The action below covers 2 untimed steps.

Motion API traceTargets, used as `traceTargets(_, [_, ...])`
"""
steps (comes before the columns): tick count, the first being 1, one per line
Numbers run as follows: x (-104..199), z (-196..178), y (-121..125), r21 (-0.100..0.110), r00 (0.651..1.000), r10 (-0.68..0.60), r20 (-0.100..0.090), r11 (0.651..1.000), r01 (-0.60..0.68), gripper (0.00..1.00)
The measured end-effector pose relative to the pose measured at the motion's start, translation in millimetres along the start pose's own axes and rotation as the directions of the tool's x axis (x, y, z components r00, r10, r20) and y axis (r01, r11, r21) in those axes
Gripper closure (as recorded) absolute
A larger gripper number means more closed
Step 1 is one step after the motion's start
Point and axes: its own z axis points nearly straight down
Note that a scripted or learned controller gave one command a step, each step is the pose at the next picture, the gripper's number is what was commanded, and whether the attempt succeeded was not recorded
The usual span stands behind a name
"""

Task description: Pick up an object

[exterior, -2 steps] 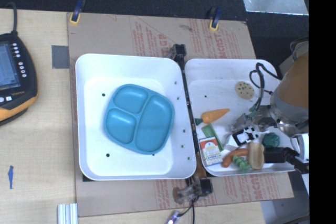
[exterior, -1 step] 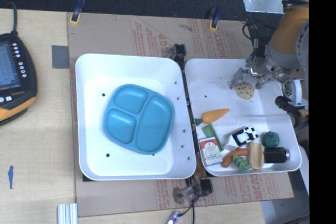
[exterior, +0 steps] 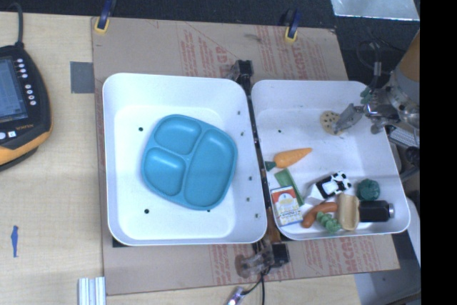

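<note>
My gripper (exterior: pixel 360 122) reaches in from the right over the back of the right bin (exterior: pixel 300 98). It looks open, with nothing between its fingers. One grey finger (exterior: pixel 348 117) ends just right of a small round cookie (exterior: pixel 328 120) on the bin floor. Further forward lie an orange carrot (exterior: pixel 293 155), a green stick (exterior: pixel 285 178) and a small printed box (exterior: pixel 285 205). A black-and-white toy (exterior: pixel 333 185), a green round piece (exterior: pixel 368 189), a black cylinder (exterior: pixel 375 211), a beige bread piece (exterior: pixel 348 211) and a sausage (exterior: pixel 318 213) crowd the front right corner.
The left bin (exterior: pixel 121 153) holds a blue divided plate (exterior: pixel 190 161). A teach pendant (exterior: pixel 18 107) lies on the bench at far left. Clamps (exterior: pixel 104 15) (exterior: pixel 290 23) pin the cardboard sheet at the back.
</note>
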Motion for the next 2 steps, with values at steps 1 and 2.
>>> traceTargets(1, [5, 78, 66, 0.003, 1.0, 0.0, 0.0, 1.0, 0.0, 0.0])
traceTargets(2, [-5, 19, 45, -0.002, 1.0, 0.0, 0.001, 1.0, 0.0, 0.0])
